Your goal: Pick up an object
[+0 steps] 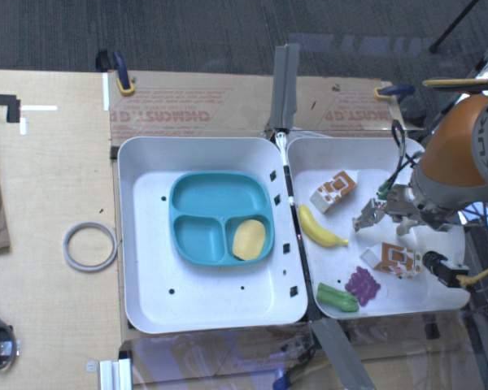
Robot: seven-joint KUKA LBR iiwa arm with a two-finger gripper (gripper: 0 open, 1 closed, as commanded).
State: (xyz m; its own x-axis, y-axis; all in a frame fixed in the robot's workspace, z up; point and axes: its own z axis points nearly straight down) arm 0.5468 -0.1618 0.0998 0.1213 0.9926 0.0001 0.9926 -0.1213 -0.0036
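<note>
The hand (372,215), fingers parted and holding nothing, hovers in the right bin (451,299) with the banana (320,229) at its 9 o'clock, so it should drop straight, centred.

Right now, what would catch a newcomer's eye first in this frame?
The teal divided plate in the left bin, with a yellow round item in one compartment. In the right bin the end effector hangs among a banana, purple grapes and two small boxes.
</note>
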